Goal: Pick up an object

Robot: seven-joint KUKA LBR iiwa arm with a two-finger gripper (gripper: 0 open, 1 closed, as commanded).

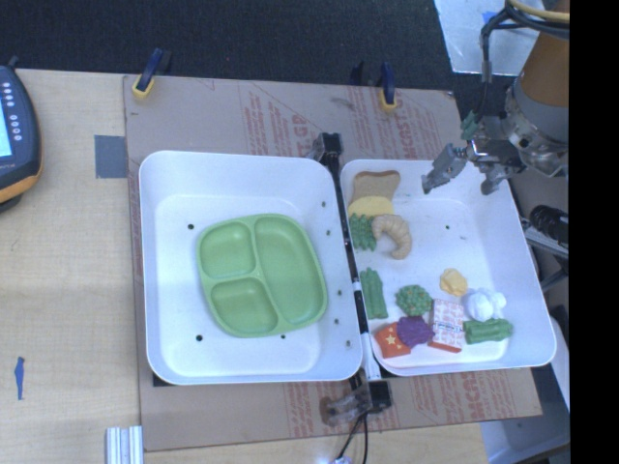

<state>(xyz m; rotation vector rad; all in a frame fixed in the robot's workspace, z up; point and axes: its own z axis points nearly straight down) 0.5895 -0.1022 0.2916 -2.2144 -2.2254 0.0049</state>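
Here the hand (pixel 465 172) (fingers spread, gripping nothing) hangs over the right bin's (pixel 503 249) far end.

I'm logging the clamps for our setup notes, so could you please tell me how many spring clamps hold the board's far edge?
2: a yellow-tipped blue spring clamp at the brown cardboard board's far left corner, another near the far right. Others may be hidden.

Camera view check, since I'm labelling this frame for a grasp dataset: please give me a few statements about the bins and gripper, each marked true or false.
1. The green divided plate lies in the left bin. True.
2. The gripper holds the croissant. False: nothing is between its fingers; the croissant lies in the right bin.
3. The gripper hovers over the right bin's far edge. True.
4. The toy foods sit on the plate. False: they lie in the right bin.
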